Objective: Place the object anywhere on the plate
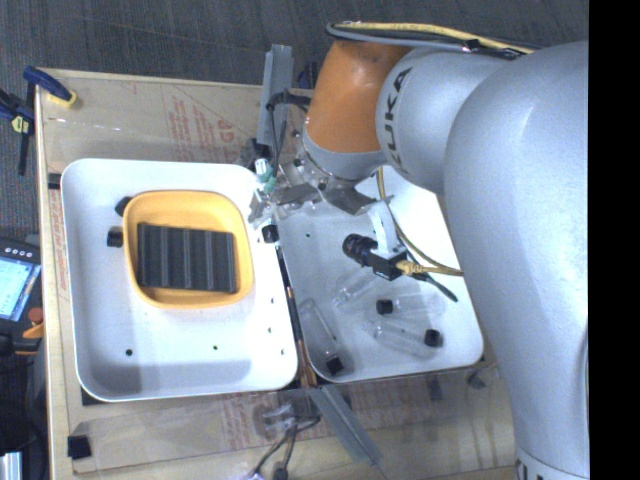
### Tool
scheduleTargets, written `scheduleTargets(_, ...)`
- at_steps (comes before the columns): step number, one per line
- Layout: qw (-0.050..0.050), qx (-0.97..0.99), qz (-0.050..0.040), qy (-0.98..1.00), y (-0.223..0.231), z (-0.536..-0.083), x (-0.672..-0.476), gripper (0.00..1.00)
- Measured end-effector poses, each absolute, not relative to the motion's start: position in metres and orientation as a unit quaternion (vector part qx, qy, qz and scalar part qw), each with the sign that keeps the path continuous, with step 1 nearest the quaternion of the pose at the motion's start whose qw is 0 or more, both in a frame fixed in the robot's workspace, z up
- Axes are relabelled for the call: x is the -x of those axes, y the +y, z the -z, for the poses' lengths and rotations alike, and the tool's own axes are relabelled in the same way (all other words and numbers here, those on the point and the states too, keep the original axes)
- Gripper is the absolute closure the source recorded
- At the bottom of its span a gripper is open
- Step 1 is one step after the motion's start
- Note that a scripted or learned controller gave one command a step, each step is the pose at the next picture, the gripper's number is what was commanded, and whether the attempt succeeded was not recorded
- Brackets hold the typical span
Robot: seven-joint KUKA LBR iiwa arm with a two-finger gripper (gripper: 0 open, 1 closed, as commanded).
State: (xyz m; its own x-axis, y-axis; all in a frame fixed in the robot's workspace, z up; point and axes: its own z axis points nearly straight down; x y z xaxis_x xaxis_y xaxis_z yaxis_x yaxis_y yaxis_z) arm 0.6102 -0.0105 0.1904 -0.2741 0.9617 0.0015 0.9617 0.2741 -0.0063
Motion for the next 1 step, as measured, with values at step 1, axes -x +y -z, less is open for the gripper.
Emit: scheduleTargets(1, 0.002, 0.602, -0.002, -0.798, -0.0103, -0.1905, -0.6103, 0.0)
